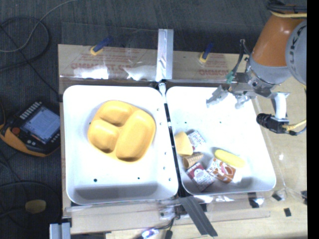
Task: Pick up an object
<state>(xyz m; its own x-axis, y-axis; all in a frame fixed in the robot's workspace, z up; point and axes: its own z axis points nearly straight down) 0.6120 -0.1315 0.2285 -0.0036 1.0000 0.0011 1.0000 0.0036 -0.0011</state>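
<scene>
Two-finger metal gripper [228, 97] hanging over upper part of right shallow white bin [259, 133], fingers spread apart, holding nothing. Below gripper, near bin's lower edge, small things lying bunched: yellow wedge block [182, 143], brown cone [192, 159], red-and-white packets [209, 172], yellow banana-shaped toy [229, 158]. Far left of gripper, left shallow white bin [75, 133] holding big yellow lumpy tray [121, 129]. Handheld controller [34, 128] lying on floor beyond it.
</scene>
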